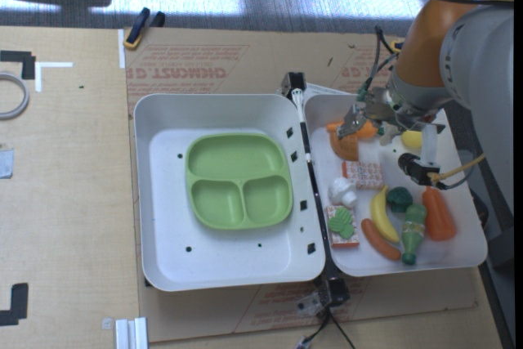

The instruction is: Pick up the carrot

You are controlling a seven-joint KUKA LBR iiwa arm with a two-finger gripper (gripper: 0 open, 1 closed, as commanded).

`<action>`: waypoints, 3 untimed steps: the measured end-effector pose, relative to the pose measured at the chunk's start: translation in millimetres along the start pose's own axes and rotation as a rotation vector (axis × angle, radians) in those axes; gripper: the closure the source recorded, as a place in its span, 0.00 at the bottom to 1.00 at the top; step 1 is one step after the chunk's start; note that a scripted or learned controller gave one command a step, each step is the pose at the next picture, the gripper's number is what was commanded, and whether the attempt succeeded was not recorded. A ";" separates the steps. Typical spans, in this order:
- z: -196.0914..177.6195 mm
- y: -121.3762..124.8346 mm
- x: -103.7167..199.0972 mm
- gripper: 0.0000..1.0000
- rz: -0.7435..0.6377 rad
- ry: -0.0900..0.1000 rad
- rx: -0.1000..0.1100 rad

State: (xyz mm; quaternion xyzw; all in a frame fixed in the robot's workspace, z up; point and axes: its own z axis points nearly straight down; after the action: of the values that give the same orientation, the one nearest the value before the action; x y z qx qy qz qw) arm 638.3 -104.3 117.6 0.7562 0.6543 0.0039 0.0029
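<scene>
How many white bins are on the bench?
2. The left bin holds a green plate. The right bin holds the toy food, with the tool over its far end.

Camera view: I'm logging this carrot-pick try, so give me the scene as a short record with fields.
arm: reaches in from the right over the right bin
gripper: low at the right bin's far left, by an orange item
carrot: lying near the right bin's right edge, apart from the gripper
beside carrot: green bottle, banana
left bin: holds a green divided plate
</scene>
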 end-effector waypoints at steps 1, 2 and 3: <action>22.2 17.5 15.1 0.00 0.096 -0.003 0.009; 12.7 15.8 13.1 1.00 0.094 -0.006 0.021; 25.6 -6.0 10.6 1.00 0.233 -0.003 0.012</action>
State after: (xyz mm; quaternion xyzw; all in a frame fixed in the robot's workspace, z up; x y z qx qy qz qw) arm 634.2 -92.9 91.9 0.8272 0.5619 -0.0010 -0.0012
